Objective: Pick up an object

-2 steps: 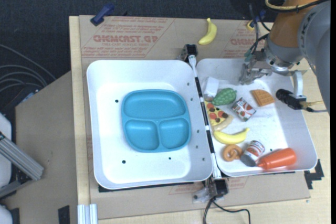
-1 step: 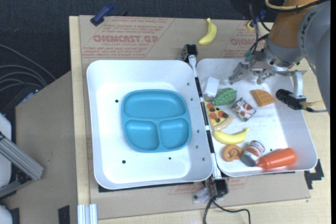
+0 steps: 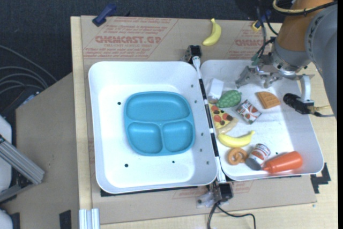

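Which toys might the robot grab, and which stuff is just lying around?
For the job, in the right bin:
banana, pizza slice, can, cracker, orange bottle, hand.

Just lying about:
blue plate, left bin, second banana on the bench.

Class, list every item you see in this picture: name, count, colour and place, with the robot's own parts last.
Divided plate: 1, blue, left bin.
Bananas: 2, yellow; one in right bin, one on the board behind the bins.
Pizza slice: 1, right bin.
Leafy piece: 1, green, right bin.
Cans: 2, red-white; mid, front.
Toast: 1, tan.
Bottle: 1, orange, front.
Doughnut: 1, orange-brown.
Bins: 2, white; left, right.
Arm: 1, grey-orange, right.
Claw: 1, over right bin's back.
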`<state>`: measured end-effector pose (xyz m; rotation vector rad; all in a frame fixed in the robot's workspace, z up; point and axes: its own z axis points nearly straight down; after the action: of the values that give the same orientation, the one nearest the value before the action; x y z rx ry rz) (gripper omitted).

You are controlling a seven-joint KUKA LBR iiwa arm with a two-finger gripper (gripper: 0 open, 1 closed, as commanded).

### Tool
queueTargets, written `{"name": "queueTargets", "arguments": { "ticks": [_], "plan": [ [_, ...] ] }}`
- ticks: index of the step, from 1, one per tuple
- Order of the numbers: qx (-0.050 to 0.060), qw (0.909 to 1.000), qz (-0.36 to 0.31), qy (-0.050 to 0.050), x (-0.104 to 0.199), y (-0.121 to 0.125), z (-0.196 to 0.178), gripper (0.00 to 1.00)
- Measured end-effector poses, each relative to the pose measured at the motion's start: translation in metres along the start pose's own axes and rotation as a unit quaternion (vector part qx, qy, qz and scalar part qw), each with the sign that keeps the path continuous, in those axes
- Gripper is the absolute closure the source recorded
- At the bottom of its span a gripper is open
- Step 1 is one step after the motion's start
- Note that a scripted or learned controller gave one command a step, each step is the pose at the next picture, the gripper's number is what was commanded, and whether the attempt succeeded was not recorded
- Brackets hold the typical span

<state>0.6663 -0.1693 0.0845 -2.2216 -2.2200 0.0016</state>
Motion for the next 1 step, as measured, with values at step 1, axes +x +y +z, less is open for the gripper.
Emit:
{"name": "queueTargets", "arguments": {
  "ticks": [1],
  "plan": [
    [-0.002, 1.0, 0.0, 0.0, 0.0003, 0.001, -0.011, 1.0]
  ]
}}
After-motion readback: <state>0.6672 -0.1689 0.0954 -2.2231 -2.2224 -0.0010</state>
